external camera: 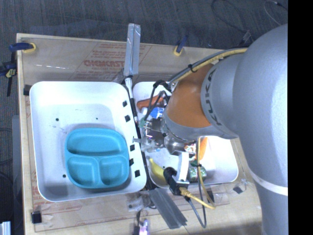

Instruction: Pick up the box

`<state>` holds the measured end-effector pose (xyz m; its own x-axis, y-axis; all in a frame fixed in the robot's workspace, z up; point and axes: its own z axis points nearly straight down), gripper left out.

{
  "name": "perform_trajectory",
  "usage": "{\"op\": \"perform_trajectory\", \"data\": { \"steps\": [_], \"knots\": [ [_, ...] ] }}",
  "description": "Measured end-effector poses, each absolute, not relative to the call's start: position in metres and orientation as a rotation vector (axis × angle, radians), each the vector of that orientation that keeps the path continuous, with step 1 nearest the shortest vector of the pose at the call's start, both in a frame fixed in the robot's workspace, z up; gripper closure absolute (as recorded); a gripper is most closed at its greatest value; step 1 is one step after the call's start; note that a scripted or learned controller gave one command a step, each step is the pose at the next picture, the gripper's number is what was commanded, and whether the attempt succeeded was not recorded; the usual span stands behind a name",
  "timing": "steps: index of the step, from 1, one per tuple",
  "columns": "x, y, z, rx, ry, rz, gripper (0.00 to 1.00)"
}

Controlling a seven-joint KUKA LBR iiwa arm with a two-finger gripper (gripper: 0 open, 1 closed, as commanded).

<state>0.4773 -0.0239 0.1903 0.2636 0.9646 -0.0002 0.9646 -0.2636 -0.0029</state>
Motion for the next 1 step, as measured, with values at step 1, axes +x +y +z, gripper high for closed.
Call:
{"op": "perform_trajectory", "data": {
  "steps": [1],
  "knots": [
    [0.4934, -0.0104, 0.2416, -2.439, -1.978, 0.003, 1.00]
  ]
}}
